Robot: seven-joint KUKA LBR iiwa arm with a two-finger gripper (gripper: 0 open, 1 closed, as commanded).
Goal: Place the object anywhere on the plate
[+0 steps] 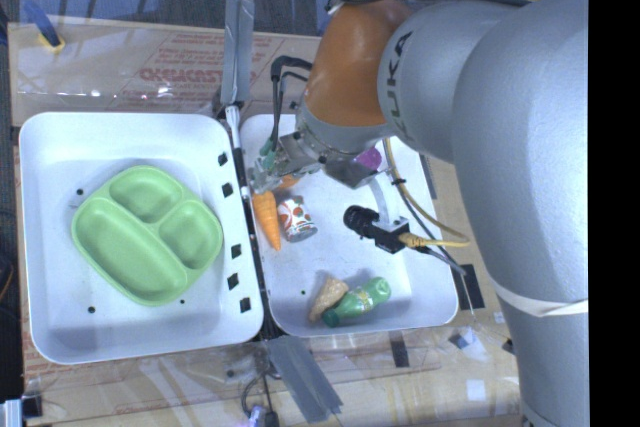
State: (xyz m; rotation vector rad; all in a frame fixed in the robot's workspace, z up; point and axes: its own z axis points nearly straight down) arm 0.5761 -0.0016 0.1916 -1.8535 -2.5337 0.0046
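Observation:
A green plate (146,233) with three compartments lies in the left bin (60,145). The right bin (420,305) holds an orange carrot (266,219), a small red and white can (295,219), a tan cone-shaped piece (328,298), a green bottle-like object (360,303) and a purple item (369,158) half hidden under the arm. My gripper (272,165) hangs at the right bin's upper left corner, just above the carrot's top end. The arm's wrist covers most of it.
A divider with black clips (243,235) runs between the two bins. A black cable connector (372,226) with a yellow cable lies over the right bin's middle. The big grey arm covers the bench's right side.

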